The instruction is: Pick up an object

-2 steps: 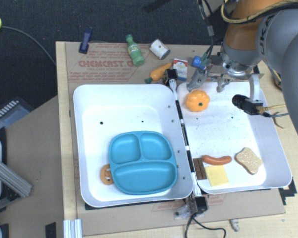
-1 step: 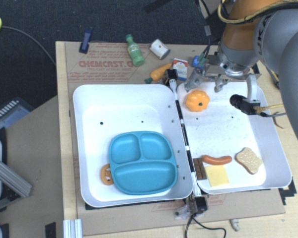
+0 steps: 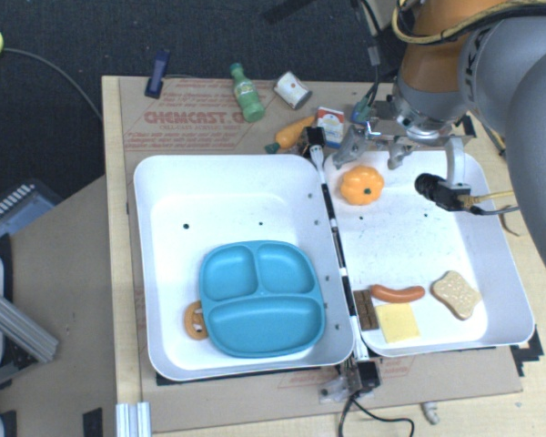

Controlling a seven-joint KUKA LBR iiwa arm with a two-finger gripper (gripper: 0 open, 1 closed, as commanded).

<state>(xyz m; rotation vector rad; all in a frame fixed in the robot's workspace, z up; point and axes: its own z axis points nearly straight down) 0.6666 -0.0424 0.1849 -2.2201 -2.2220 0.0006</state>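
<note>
Camera view: jaws [image 3: 375, 147] above orange pumpkin [image 3: 360, 186].

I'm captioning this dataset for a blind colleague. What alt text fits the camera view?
A grey robot arm reaches in from the right, its gripper just above a small orange pumpkin in the right white bin, which also holds a sausage, cheese slice and bread slice. The left white bin holds a blue divided plate.

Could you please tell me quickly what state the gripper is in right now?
Gripper: just above the orange pumpkin in the right bin; open or closed cannot be told, nothing visibly held.
</note>
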